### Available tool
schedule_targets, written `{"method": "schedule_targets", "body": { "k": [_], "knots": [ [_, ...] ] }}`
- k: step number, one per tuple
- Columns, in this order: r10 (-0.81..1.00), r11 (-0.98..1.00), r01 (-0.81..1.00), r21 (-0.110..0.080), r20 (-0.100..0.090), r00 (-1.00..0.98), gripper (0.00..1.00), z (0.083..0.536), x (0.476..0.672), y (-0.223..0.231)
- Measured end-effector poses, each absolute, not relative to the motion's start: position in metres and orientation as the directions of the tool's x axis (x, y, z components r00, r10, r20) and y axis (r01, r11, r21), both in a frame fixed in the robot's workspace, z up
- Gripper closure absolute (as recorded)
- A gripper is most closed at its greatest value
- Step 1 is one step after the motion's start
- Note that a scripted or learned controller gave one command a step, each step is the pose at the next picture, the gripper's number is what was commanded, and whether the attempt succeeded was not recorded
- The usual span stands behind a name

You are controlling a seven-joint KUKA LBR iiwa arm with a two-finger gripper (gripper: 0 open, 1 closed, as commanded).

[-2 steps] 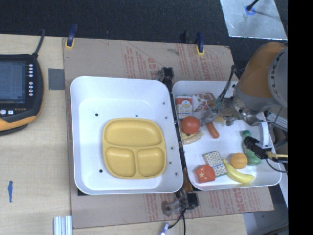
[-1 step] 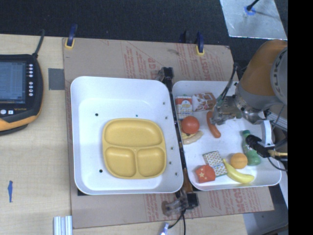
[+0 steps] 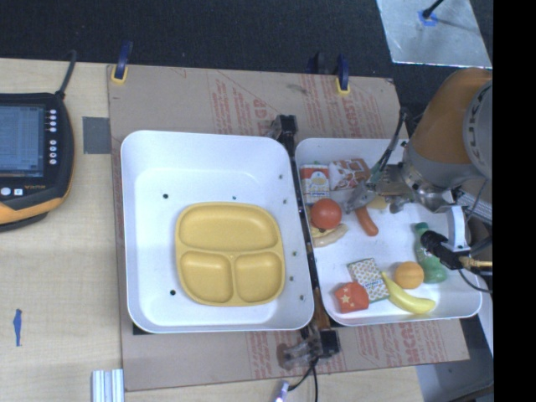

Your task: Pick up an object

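- So, starting at the gripper: we see it low in the right bin, near that bin's upper middle, but its tips are a dark blur and we cannot tell whether they are spread or pressed together.
- Nothing shows between the tips, so we judge that no object is held yet; the pick is still to be done.
- Just beside the tips lie the likeliest targets: a red tomato to their left, a small orange-red carrot-like piece just below, and two printed packets above and to the left.
- We cannot say which of these the arm is aiming at, nor whether the tips touch any of them.
- Below the tomato lies a pale, banana-shaped piece, touching or nearly touching it.
- Further out, along the bin's lower edge, we see a red strawberry-like item, a patterned small box, a yellow banana and an orange; a green thing sits at the right side, partly behind cables.
- All of these rest on the bin floor, none lifted.
- The left bin holds a yellow divided plate, well apart from the arm.
- Our judgement: the approach looks made, while closing, gripping and lifting all remain.
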State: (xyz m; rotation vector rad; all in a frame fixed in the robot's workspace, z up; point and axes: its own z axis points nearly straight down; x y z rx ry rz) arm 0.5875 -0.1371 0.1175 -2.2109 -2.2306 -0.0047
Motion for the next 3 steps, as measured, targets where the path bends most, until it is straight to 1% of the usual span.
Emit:
{"method": "schedule_targets", "body": {
  "k": [1, 2, 3],
  "knots": [
    [1.000, 0.010, 1.000, 0.002, 0.003, -0.010, 1.00, 0.128, 0.588, -0.138],
    [1.000, 0.010, 1.000, 0.001, 0.003, -0.010, 0.00, 0.128, 0.588, -0.138],
    [1.000, 0.004, 1.000, -0.004, 0.000, -0.004, 0.00, 0.091, 0.584, -0.156]
  ]
}}
